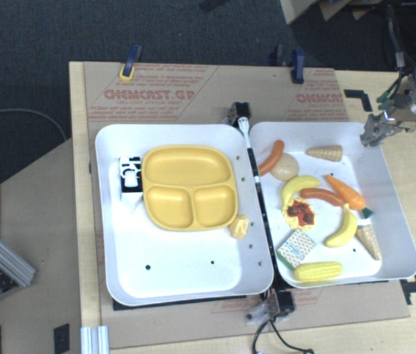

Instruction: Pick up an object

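The right bin [392, 198] holds several toy foods: an orange sausage [272, 157], a beige ball [286, 168], a cone [324, 153], a carrot [347, 192], a pizza slice [301, 213], two bananas [343, 229], a small green-and-white box [296, 248] and a corn cob [319, 271]. My gripper [376, 131] hangs over the far right corner of this bin, above its rim and clear of the food. The cone is the nearest item, to its left.
The left bin [119, 257] carries a yellow divided plate [190, 185], a black-and-white card [130, 174] and a small yellow piece [239, 228]. Another cone [369, 240] lies at the right bin's near right. Clamps [127, 71] sit on the bench's far edge.
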